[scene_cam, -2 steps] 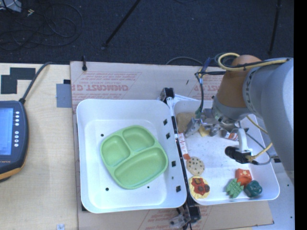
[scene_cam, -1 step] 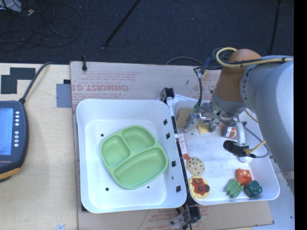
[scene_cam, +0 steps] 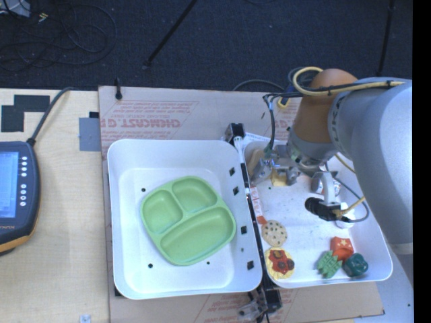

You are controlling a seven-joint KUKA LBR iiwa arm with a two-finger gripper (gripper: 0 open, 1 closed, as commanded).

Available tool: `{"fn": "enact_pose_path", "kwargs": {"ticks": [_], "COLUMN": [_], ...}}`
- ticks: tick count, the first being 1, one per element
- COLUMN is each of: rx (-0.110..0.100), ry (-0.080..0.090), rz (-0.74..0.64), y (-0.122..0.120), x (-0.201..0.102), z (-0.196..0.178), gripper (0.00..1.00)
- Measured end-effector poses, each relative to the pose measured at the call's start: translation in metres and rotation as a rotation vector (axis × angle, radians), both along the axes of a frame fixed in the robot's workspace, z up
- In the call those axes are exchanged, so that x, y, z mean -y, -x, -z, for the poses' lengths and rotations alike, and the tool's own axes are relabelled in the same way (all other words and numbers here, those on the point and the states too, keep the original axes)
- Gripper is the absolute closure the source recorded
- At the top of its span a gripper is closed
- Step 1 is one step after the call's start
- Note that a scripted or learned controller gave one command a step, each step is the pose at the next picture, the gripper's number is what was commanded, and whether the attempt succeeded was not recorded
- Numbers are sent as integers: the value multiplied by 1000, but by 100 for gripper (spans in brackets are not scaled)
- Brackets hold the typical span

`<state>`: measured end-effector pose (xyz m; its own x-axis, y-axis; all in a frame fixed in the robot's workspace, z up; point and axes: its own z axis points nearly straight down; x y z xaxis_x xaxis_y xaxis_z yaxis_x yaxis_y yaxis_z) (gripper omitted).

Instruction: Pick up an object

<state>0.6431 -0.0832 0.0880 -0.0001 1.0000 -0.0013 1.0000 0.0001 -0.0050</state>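
In the right bin (scene_cam: 306, 237) several small toy foods lie along the front: a round speckled cookie (scene_cam: 274, 233), a red and yellow pizza-like piece (scene_cam: 281, 264), a green leafy piece (scene_cam: 328, 265), a red piece (scene_cam: 341, 247) and a dark green pepper (scene_cam: 355, 266). My gripper (scene_cam: 281, 172) is low in the bin's far left corner, under the orange wrist band (scene_cam: 316, 116). A yellowish object (scene_cam: 258, 164) sits just to its left, partly hidden by the gripper. I see nothing clearly held.
The left bin (scene_cam: 128, 173) holds a green divided plate (scene_cam: 188, 219). A black part with cables (scene_cam: 324, 208) hangs over the middle of the right bin. A teach pendant (scene_cam: 13, 187) lies on the bench at far left. The bulky grey arm (scene_cam: 384, 153) covers the bin's right side.
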Motion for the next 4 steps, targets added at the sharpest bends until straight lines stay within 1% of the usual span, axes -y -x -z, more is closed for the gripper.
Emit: {"fn": "enact_pose_path", "kwargs": {"ticks": [1, 2, 3, 4], "rx": [0, 10, 3, 3], "ry": [0, -2, 0, -2], "rz": [-1, -4, 1, 3], "y": [0, -2, 0, 0], "x": [0, -43, -17, 5], "z": [0, -106, -99, -4], "gripper": [0, 0, 0, 0]}}
